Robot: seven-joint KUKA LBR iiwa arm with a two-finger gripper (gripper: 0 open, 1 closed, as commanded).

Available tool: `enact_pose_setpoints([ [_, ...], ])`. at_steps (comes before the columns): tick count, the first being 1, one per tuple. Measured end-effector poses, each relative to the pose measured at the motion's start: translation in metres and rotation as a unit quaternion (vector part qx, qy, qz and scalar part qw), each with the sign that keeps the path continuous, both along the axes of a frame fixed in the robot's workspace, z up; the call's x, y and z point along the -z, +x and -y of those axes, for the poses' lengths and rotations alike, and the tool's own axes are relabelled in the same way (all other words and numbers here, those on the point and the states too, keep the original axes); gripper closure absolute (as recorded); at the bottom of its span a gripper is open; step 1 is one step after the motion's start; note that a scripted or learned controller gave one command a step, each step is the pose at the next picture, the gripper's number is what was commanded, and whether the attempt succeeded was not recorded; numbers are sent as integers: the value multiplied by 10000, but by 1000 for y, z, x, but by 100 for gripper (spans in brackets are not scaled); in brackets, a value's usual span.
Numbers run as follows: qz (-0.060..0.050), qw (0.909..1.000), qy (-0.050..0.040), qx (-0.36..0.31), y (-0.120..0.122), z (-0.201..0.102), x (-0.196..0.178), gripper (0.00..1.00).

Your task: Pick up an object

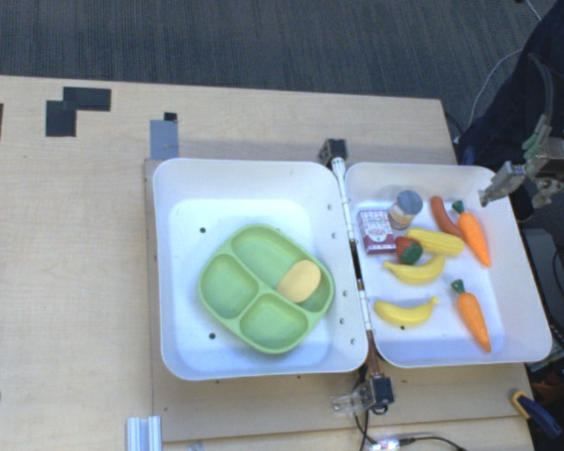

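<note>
Claw [496,188] hangs at the right white bin's [536,341] top right rim; can't tell its state. Nearest: a small orange plastic carrot [472,236] lying below it, light, stiff, slippery; best pinched across the thick middle.

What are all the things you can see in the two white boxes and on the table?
bins: 2, white, side by side on the bench
divided plate: 1, green, left bin
oval toy: 1, yellow, on the plate
bananas: 3, yellow, right bin
carrots: 2, orange with green tops, right bin
sausage-like toy: 1, reddish, right bin
small jar: 1, grey lid, right bin
packet: 1, red and white, right bin
hand: 1, grey, over the right bin's right rim
</note>
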State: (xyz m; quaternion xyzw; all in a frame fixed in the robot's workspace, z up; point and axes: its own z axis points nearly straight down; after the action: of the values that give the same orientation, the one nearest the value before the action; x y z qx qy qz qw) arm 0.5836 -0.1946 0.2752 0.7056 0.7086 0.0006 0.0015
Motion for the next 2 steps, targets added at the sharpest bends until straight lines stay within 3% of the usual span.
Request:
enact_pose_setpoints([
  [1,-18,10000,9,8,-7,8,158,0],
  [2,16,10000,1,0,-4,8,145,100],
])
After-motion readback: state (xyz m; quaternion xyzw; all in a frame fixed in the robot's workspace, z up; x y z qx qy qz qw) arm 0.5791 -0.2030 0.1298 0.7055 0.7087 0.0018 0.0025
